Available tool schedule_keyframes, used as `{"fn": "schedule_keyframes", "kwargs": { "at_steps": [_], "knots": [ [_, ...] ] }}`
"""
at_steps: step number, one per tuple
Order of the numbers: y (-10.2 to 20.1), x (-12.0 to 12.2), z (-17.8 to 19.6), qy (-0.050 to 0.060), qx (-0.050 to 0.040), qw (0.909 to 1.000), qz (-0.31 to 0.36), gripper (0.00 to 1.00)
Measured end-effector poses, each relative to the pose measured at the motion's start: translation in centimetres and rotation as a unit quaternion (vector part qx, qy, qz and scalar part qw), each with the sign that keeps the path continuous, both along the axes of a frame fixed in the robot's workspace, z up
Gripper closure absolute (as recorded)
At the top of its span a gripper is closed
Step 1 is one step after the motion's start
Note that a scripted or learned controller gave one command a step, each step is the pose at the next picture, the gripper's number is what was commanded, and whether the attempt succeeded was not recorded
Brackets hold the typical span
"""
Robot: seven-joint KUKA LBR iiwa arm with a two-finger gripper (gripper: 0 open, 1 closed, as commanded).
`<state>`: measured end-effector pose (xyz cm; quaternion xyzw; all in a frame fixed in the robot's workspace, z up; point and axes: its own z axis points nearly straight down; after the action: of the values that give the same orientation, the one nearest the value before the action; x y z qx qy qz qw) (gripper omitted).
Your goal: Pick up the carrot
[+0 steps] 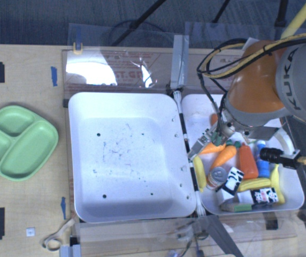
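Gripper (215, 136) at centre-right of frame, over carrot (223, 155); grip state impossible to tell. Could slip or snag the crowding orange bottle (247, 161).

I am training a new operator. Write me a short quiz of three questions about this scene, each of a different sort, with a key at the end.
1. True or false: the carrot lies in the left bin.
2. What lies on the bench to the left of both bins? A: a green divided plate. B: a red cup. C: a blue bowl.
3. Fill in the missing word: the gripper is above the ____ bin.

Key: 1 false, the carrot lies in the right bin among other toys; 2 A; 3 right.
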<state>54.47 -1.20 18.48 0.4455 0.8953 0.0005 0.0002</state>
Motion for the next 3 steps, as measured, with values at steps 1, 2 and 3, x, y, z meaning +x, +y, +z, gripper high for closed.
{"fn": "schedule_keyframes", "kwargs": {
  "at_steps": [1, 2, 3],
  "knots": [
    [-7.0, 5.2, 0.1, -0.002, -0.0007, 0.9998, 0.022, 0.00],
    [-12.9, 1.4, -9.8, -0.003, -0.0007, 1.0000, -0.005, 0.00],
    [-13.5, 6.1, -4.4, -0.002, -0.0009, 1.0000, 0.009, 0.00]
  ]
}}
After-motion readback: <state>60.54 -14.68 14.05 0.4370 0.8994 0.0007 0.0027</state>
